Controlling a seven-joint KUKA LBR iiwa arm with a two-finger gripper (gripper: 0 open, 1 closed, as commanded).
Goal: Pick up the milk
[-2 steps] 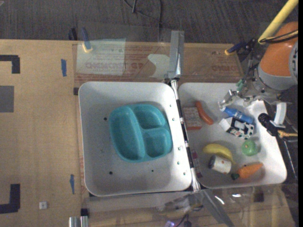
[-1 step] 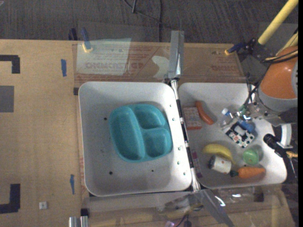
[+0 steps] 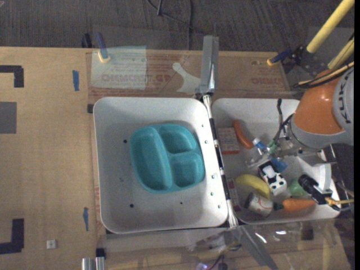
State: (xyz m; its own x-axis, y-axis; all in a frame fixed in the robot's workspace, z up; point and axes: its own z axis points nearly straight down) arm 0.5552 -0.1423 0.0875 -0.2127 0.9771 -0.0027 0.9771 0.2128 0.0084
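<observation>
Milk (image 3: 275, 181), a small carton patterned in black-and-white cow patches with a blue top, is sitting in the right bin (image 3: 247, 108), in the lower half of the view among a crowd of other things. The gripper (image 3: 277, 155) is hanging over the same bin, reaching in from the right under the arm's orange band. It is hovering just above the carton in the view, very near its blue top. Whether they are touching cannot be told from this slant, nor whether the gripper is spread wide or closed; nothing is showing as held.

A banana (image 3: 251, 183) is lying just left of the milk, touching it or nearly so. A white and red can (image 3: 259, 203) is resting below both. A carrot (image 3: 298, 205) is lying to the right of the can along the bin's lower wall, with a green item (image 3: 295, 189) just above it. A sausage (image 3: 243, 134) is lying up and to the left of the gripper, and a small clear bottle with a blue cap (image 3: 260, 145) is sitting between the two. The left bin (image 3: 112, 122) is holding a teal divided plate (image 3: 167, 157).
</observation>
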